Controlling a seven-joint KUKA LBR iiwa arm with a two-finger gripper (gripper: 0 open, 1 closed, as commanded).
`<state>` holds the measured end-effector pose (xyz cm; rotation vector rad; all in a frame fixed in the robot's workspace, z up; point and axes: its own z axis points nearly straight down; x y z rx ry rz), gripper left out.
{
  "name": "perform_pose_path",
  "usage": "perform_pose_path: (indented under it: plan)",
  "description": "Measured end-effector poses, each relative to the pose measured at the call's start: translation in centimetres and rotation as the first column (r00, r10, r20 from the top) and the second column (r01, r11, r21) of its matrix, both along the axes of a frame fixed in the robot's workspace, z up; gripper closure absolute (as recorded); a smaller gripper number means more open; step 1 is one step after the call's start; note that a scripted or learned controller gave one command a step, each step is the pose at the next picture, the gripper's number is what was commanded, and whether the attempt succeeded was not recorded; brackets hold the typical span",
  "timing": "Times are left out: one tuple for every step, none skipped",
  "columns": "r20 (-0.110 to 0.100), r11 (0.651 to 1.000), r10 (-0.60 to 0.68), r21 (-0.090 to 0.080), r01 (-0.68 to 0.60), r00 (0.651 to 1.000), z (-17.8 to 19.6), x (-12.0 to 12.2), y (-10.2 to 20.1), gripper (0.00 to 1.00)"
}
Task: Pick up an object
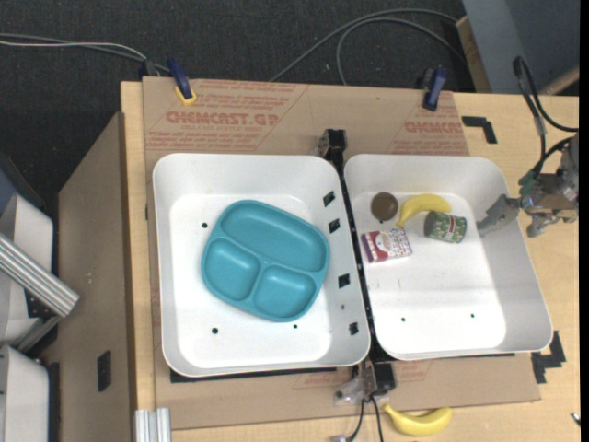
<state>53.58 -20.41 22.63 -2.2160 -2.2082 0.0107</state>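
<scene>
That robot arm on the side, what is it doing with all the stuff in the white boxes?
The robot's claw hangs at the right edge of the right bin, with nothing between its fingers that I can see. It is meant to pick something up. In that bin lie a banana, a small green can, a brown round thing and a little red and white carton. The left bin holds a blue divided plate. Nothing has been lifted yet.

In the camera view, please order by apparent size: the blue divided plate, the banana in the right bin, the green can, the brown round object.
1. Blue divided plastic plate
2. Yellow banana
3. Green can
4. Brown round object

The can and brown object look nearly alike.
</scene>
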Motion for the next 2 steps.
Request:
perform_pose_path:
  plan:
    - [0.013,1.0,0.004,-0.004,-0.004,1.0,0.7,0.3,0.1,0.0]
    - [0.008,1.0,0.003,-0.002,-0.003,1.0,-4.8,-0.1,-0.8,0.0]
